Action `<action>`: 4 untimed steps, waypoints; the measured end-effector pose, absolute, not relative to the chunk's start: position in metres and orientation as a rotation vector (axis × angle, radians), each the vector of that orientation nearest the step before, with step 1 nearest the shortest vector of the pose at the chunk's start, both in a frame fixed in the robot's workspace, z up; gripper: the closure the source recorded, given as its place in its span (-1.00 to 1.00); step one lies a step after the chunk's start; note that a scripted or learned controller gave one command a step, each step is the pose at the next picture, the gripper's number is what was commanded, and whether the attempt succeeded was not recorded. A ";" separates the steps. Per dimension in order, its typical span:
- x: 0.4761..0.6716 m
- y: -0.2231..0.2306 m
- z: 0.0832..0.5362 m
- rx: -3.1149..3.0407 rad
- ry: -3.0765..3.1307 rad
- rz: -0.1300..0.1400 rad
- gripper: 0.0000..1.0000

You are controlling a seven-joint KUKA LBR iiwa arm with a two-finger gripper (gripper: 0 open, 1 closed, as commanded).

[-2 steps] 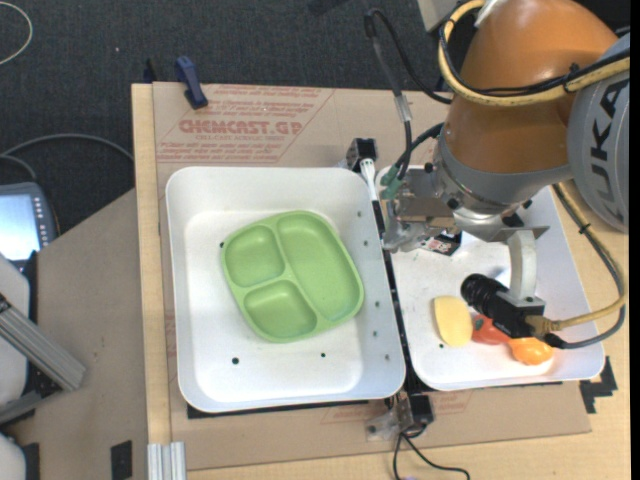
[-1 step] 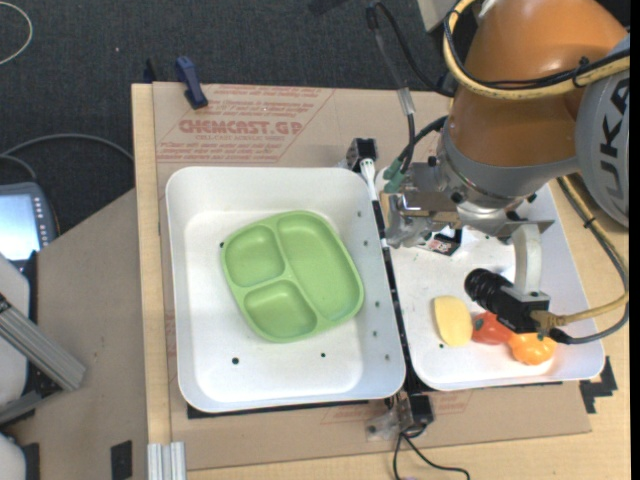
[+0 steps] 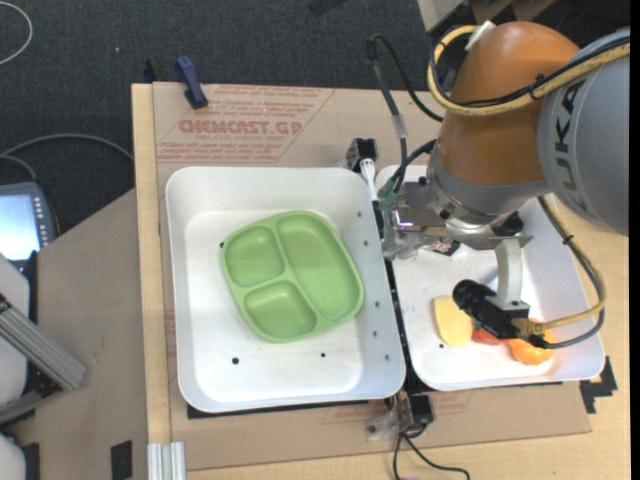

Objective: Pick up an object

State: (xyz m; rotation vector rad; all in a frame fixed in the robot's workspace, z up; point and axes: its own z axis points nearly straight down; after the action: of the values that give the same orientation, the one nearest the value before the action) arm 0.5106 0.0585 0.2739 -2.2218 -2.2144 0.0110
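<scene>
A green divided plate (image 3: 292, 275) lies in the middle of the left bin (image 3: 200, 368). In the right bin (image 3: 570, 268), near its front edge, lie a pale yellow piece (image 3: 450, 323), a small red thing (image 3: 484, 336) and an orange thing (image 3: 531, 352), close together. My gripper (image 3: 415, 230) hangs below the orange-banded wrist over the right bin's back left part, close to the wall between the bins. It sits behind the yellow piece and apart from it. The wrist hides most of the gripper and the bin floor beneath it.
Both bins rest on a cardboard sheet (image 3: 240, 123) on the bench. A blue clip (image 3: 191, 81) lies at the cardboard's back left edge. Cables (image 3: 385, 78) run down to the bins' shared wall. The arm's bulk covers the right bin's back half.
</scene>
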 end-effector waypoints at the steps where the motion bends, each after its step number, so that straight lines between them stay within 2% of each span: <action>1: 0.490 0.128 0.280 -2.210 -2.227 0.002 1.00; 2: 0.476 0.187 0.208 -2.210 -2.223 0.012 1.00; 3: 0.507 0.228 0.323 -2.219 -2.231 -0.023 1.00; 4: 0.505 0.225 0.326 -2.219 -2.225 -0.003 1.00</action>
State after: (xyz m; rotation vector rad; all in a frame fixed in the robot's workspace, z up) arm 0.5047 0.2253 0.3264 -2.2192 -2.2251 -0.0029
